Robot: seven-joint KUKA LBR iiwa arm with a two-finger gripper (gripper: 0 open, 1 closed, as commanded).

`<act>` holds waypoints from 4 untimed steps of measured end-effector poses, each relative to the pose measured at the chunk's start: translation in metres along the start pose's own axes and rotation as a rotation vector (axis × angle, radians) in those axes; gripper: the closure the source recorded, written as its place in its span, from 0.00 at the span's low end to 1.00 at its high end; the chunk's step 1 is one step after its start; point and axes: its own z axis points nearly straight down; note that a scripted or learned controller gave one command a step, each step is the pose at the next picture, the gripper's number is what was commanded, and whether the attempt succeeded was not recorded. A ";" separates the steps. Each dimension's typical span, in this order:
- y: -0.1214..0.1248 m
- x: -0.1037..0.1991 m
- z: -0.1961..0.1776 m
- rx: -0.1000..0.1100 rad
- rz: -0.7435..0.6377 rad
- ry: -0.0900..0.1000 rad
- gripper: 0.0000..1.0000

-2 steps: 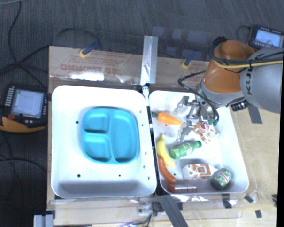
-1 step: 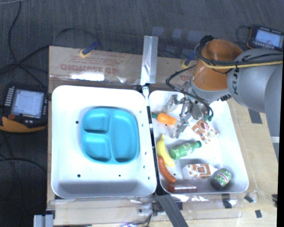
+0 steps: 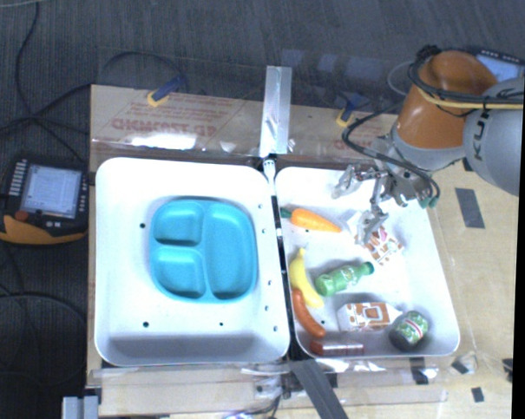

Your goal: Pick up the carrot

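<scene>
- Bench [image 3: 494,284]: the pale surface we see beneath and to the right of the gripper; it bears both bins.
- Left bin [image 3: 118,328]: a shallow white bin well to the left of the gripper and lower in the view; it holds the blue divided tray.
- Right bin [image 3: 437,290]: the shallow white bin over whose upper part the gripper hangs; all the small items lie in it.
- Arm [image 3: 450,100]: grey with an orange band, reaching in from the right; it ends just above the gripper.
- Blue divided tray [image 3: 200,249]: three compartments, well to the left of the gripper, in the middle of the left bin.
- Gripper [image 3: 367,193]: two metal fingers, one [image 3: 346,180] to the left and one [image 3: 380,201] to the right, stand visibly apart; we see nothing between them, so it is spread and holds nothing.
- Carrot [image 3: 314,220]: orange with a green end, lying below and to the left of the gripper, near the bin's left wall and apart from the fingers.
- Green bottle [image 3: 342,276]: lying on its side, well below the gripper.
- Banana [image 3: 301,281]: yellow, below and to the left of the gripper, just beside the bottle.
- Sausage [image 3: 307,317]: reddish, further below, touching the banana's lower end.
- Small carton [image 3: 366,316]: white and orange, far below the gripper.
- Green can [image 3: 409,329]: below and to the right, beside the carton.
- Red-and-white packet [image 3: 381,244]: just below the right finger; whether they touch we cannot tell.
</scene>
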 end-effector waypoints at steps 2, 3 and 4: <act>0.006 -0.002 -0.033 0.000 0.022 0.001 0.00; -0.004 0.001 -0.001 -0.001 -0.145 0.001 0.00; -0.003 -0.001 -0.010 -0.004 -0.143 -0.004 1.00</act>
